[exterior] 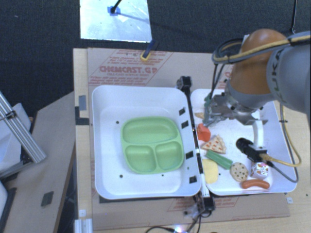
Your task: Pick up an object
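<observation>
Sausage [254, 184], brown-red, lies nearest the front rim of the bin on the view's right [233, 135], lengthwise along that rim.

Other contents of the same bin, front to back:
- round speckled cookie [238, 171], just behind and left of the sausage
- small white block with red marks [261, 169], right of the cookie, just above the sausage
- yellow piece [210, 171] against the bin's left wall
- green stick [218, 159], lying at a slant between the yellow piece and the cookie
- pizza slice [214, 144], flat, just behind the green stick
- red piece [203, 132], behind the pizza slice, close to the left wall
- small tan piece [199, 115] at the left wall, farther back

Tool [210, 114]: low over the back-left part of this bin, beside the tan piece and just behind the red piece. Open or closed: cannot tell from this view. Nothing is seen held in it. Arm [257, 67] enters from the view's right, its orange band above the bin.

Bin on the view's left [112, 110]: holds a pale green divided plate [150, 144], three compartments, lying flat near the middle.

Both bins sit on a cardboard sheet with red lettering [129, 67] on the tabletop.
</observation>
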Robot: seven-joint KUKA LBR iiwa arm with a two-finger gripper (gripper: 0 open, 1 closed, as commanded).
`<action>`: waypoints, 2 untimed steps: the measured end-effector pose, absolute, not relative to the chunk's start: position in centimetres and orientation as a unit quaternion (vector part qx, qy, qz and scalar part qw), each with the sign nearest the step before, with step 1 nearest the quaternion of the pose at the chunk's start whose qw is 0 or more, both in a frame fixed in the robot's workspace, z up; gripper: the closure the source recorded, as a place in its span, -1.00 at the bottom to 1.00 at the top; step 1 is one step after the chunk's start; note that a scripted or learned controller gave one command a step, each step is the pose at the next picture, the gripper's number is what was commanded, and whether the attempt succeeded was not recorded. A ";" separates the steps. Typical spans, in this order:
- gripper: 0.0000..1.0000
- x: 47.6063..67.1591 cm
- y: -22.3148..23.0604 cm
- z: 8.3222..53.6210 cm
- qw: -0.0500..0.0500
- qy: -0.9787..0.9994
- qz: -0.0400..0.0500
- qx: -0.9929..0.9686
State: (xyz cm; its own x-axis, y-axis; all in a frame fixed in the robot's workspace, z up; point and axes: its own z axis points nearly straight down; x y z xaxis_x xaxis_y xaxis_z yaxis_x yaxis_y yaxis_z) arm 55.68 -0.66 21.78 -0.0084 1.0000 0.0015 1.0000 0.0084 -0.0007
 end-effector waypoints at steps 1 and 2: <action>1.00 55.9 -1.2 22.3 0.000 -0.708 0.000 -0.706; 1.00 55.3 -0.5 22.6 0.000 -0.709 -0.001 -0.705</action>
